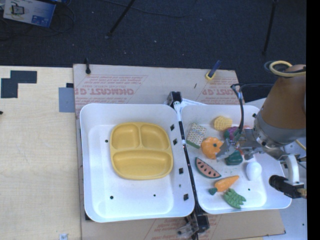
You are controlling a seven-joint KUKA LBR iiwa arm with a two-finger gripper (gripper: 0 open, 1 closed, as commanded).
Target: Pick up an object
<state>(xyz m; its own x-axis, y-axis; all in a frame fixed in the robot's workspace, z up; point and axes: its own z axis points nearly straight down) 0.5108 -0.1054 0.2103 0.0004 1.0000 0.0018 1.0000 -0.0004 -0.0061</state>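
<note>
Camera view finds the claw (235, 148) low in the right white bin (260, 200), among toy food beside the orange plastic pumpkin (212, 146), positioned for picking; its grip state I cannot tell.

The hand (235, 151) partly covers a purple toy (231, 132) and a green one (233, 159).
</note>
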